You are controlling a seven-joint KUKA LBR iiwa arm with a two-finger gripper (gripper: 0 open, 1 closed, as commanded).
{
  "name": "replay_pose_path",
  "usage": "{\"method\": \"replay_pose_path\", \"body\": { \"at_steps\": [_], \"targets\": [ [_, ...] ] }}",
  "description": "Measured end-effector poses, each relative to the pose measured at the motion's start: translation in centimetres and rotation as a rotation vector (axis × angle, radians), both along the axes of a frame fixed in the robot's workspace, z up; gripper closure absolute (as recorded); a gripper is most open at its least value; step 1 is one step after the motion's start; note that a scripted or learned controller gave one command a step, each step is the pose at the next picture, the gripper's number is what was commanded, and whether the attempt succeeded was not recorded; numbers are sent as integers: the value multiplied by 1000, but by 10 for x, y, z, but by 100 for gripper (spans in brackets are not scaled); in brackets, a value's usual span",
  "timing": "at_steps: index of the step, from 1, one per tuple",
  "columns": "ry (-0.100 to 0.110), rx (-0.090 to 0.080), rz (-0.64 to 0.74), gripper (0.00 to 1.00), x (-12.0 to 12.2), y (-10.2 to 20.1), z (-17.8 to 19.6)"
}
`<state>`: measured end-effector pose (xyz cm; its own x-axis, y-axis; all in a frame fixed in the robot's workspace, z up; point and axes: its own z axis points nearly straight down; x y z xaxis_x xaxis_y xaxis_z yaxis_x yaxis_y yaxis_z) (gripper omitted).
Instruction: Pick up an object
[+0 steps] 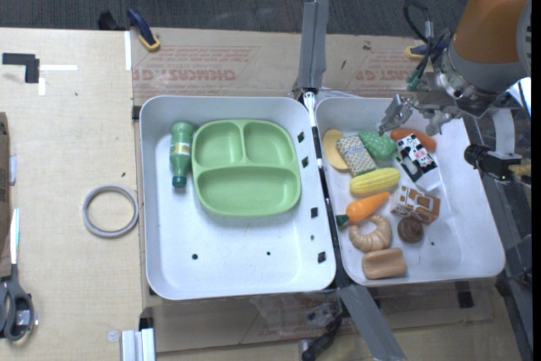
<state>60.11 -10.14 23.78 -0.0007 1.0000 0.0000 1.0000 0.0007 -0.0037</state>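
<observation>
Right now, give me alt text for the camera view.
The gripper hovers over the right bin's pile of toy food, nothing between its fingers. The left bin holds a green divided plate and a green bottle.

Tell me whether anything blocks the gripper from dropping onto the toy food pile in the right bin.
Nothing visible does. The gripper hangs above the pile's far end, near the broccoli and the black-and-white carton. The pieces lie packed together, so neighbours crowd any single pick.

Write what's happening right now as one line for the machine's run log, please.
phase: reaching | gripper: open, above right bin, holding nothing | nearest: black-and-white carton, broccoli | left bin: green divided plate, green bottle
</observation>
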Motion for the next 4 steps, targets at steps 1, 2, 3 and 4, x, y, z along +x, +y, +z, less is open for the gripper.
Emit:
{"method": "replay_pose_path", "body": {
  "at_steps": [1, 2, 3, 4],
  "targets": [
    [-1, 1, 314, 0, -106, -19, -97],
    [-2, 0, 183, 0, -30, -6, -147],
    [-1, 0, 179, 100, -30, -8, -138],
    [-3, -1, 105, 100, 0, 21, -46]
  ]
}}
